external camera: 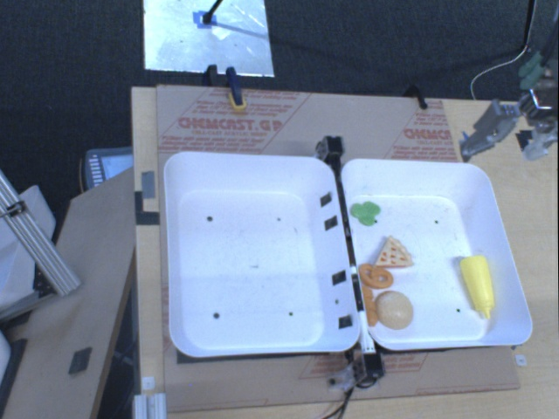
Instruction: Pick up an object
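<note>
Looking down on the bench (pixel 288 116), then on the left bin (pixel 253 260) and the right bin (pixel 428 225) lying side by side and touching along the middle. Finding the gripper (pixel 515 129) beyond the right bin's far right corner, outside the rim and well apart from everything inside; not being able to tell whether open or closed. Counting the candidates, all in the right bin: the yellow piece (pixel 477 284) lying alone near the right wall, the beige ball (pixel 394 309) by the divider, the orange wedge (pixel 394 253) above it, the pretzel ring (pixel 376 277) between the two, the green piece (pixel 365 212) apart at the far end. Judging the pick as not yet begun. Expecting trouble near the divider: crowding ball, ring and wedge together, risking a nudge or a double catch, or the ball rolling off. Risking, too, a clipped bin wall when going for the yellow piece.
</note>
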`<state>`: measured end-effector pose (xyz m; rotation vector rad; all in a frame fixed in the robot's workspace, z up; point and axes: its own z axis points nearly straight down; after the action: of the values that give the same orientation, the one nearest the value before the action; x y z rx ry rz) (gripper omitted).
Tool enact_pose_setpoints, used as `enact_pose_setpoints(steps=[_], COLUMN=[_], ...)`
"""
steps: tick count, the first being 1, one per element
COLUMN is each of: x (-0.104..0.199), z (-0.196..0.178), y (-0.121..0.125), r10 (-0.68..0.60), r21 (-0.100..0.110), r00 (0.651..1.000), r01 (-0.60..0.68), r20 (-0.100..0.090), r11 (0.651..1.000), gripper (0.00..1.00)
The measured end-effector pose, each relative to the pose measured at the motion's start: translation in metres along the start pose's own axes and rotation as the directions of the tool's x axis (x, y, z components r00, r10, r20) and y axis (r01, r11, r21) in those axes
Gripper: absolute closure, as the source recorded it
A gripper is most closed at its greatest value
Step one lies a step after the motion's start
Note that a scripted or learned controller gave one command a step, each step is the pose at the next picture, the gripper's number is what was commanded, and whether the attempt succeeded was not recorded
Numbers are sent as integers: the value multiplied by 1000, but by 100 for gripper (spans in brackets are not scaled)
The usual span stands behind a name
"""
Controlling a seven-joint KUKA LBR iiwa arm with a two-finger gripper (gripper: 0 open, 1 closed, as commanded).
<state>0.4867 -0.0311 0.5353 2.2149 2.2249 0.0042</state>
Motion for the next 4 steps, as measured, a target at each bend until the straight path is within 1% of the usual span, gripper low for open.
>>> enact_pose_setpoints(steps=[1, 2, 3, 4], x=[30, 28, 93, 194], z=[0, -11, 1, 1], y=[0, 1, 0, 0], r10=[-3, -4, -6, -10], r21=[1, -3, 2, 2], r00=[1000, 1000, 1000, 1000], r01=[3, 4, 6, 10], r20=[-1, 0, -2, -3], r11=[1000, 1000, 1000, 1000], gripper=[0, 100, 100, 100])
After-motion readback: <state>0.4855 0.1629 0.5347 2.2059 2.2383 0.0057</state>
